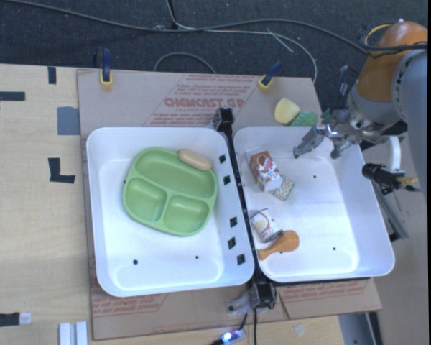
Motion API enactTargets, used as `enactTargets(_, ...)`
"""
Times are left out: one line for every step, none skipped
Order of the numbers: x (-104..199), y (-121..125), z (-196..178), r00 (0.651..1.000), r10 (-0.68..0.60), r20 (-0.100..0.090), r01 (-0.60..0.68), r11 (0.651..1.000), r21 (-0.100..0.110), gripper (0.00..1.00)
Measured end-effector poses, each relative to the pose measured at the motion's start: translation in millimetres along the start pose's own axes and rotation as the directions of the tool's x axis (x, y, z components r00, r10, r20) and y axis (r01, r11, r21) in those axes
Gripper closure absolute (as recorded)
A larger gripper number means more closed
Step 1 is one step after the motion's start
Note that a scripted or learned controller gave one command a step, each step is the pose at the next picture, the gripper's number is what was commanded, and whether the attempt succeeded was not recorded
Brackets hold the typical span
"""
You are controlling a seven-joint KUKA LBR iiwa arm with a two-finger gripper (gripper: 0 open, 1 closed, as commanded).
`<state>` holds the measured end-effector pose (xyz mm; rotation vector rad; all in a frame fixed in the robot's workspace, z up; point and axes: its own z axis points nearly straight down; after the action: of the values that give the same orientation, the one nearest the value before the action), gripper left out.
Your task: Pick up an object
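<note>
My gripper point(318, 149) hangs over the far edge of the right bin point(345, 214), open, with nothing between its fingers. Below and to its left in that bin lies a small brown and white carton point(269, 173). Nearer the front edge lie a small printed packet point(263, 224) and an orange-brown drumstick-shaped toy point(280, 244). The left bin point(108, 214) holds a green divided plate point(171, 191), and a tan bread-like piece point(195, 159) rests on the plate's far rim.
A yellow object point(286, 110) and a small green thing point(305, 118) sit on the cardboard behind the right bin, just left of the wrist. Black clips line the wall between the bins point(232, 192). Cables cross the dark floor at the back.
</note>
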<state>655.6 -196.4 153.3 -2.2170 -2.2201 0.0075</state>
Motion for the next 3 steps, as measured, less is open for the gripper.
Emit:
enactTargets(-2.1,-7.2,63.4,1.000,0.000,0.000,0.000,1.000,0.002,0.00)
enactTargets(-2.0,-6.6,67.8,1.000,-0.001,0.003,0.001,1.000,-0.006,0.00)
enactTargets(-1.9,-5.6,56.5,1.000,-0.002,0.005,0.002,1.000,-0.010,1.00)
